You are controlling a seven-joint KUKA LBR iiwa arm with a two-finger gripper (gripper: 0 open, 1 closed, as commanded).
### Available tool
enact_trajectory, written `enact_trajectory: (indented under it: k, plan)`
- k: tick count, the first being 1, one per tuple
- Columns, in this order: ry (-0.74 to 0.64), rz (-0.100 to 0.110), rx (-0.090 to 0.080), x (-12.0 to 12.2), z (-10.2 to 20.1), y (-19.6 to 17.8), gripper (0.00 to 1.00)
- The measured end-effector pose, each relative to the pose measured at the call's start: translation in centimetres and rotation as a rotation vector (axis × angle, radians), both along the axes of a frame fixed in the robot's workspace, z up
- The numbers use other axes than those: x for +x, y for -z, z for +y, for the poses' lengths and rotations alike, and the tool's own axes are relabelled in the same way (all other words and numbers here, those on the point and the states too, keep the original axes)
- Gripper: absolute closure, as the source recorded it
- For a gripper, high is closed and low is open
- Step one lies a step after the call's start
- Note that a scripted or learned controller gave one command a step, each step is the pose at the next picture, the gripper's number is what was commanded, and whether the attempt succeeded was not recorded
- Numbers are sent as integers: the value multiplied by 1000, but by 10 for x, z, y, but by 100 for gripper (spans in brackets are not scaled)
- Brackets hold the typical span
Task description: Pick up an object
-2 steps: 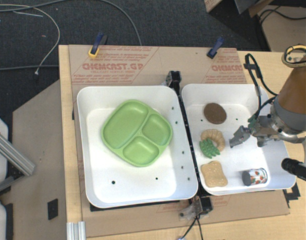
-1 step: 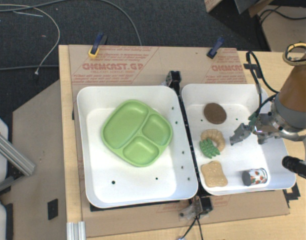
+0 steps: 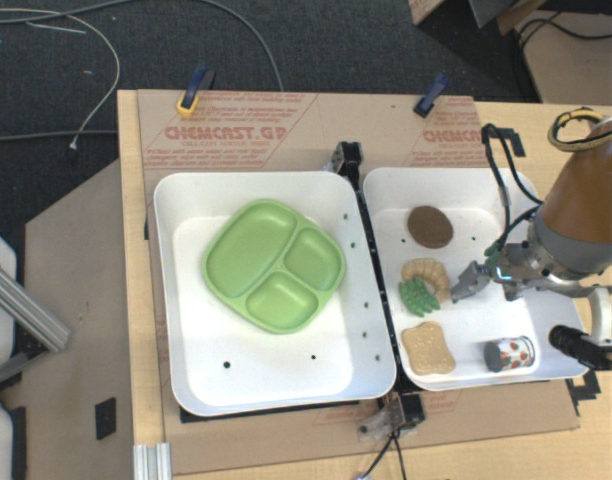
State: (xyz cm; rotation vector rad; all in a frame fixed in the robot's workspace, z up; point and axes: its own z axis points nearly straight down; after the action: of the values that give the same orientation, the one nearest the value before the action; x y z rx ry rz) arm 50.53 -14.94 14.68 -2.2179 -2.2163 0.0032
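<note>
Arm reaching into the right bin among the toy food.

The gripper (image 3: 470, 281) is hanging low in the right bin (image 3: 386, 268), just beside a tan pastry-like piece (image 3: 426, 271) and a green leafy toy (image 3: 418, 296); whether it is open or closed, I cannot tell. A brown round cookie (image 3: 429, 226), a bread slice (image 3: 427, 348) and a small can (image 3: 509, 353) are lying nearby. The left bin (image 3: 186, 368) is holding a green divided plate (image 3: 274, 265).

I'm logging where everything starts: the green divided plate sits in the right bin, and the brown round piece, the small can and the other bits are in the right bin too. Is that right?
Not quite. The camera view shows the green divided plate in the left bin. The brown round piece and small can are in the right bin, as you said.
</note>
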Motion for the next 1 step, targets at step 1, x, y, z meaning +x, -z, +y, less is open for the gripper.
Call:
enact_trajectory:
  k: [1]
  plan:
    - [0, 1, 0, -6, -2, 60, 0]
